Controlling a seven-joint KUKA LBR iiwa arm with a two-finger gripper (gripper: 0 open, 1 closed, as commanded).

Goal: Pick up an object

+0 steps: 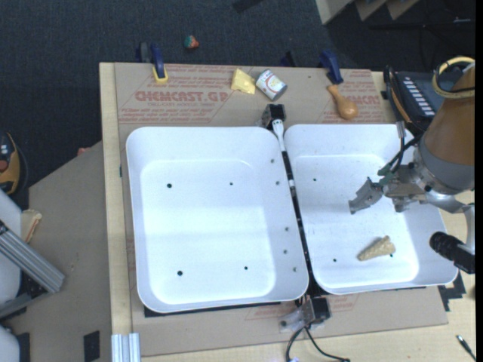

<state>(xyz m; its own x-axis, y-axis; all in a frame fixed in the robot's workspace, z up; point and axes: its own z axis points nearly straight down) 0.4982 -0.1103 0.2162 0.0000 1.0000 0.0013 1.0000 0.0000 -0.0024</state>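
Observation:
A small tan, cone-shaped object (376, 249) lies in the right bin (332, 153), near its front right corner. My gripper (378, 202) hangs over the middle right of that bin, above and just behind the tan object, not touching it. Its two fingers stand apart, one grey finger (362, 199) pointing left and down, and nothing is between them. The grey arm with its orange band (453, 138) comes in from the right edge.
The left bin (151, 153) sits beside the right one, with a black cable (290, 194) along the seam. On the bench behind the bins are a yellow wedge (243, 82), a small white box (271, 84), an orange-brown piece (343, 104) and blue clamps (158, 62).

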